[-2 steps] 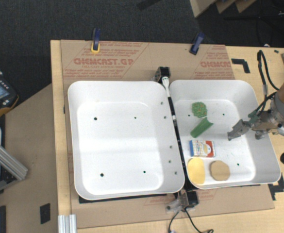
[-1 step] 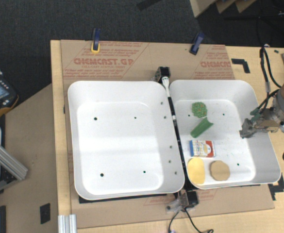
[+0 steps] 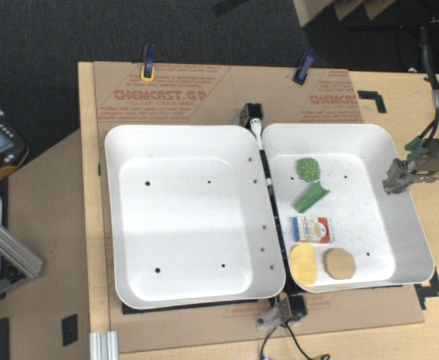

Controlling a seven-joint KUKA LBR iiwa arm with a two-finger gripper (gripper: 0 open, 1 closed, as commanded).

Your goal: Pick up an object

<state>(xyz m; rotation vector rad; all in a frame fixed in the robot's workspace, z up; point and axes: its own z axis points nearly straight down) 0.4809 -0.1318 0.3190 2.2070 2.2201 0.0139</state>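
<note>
The gripper (image 3: 396, 178) hangs at the right bin's (image 3: 377, 145) outer rim, finger state indiscernible, so the approach step remains: next, reach toward the green broccoli floret (image 3: 307, 169).

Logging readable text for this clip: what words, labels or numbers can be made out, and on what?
"CHEMCAST GP": red print on the cardboard sheet, top left above the left bin.
"CHEMCAST": same print, top right; partly legible, rest too blurred.
Smaller red lines beside both: too small to read.
Red-and-blue packet in the right bin: print too blurred to read.
</note>
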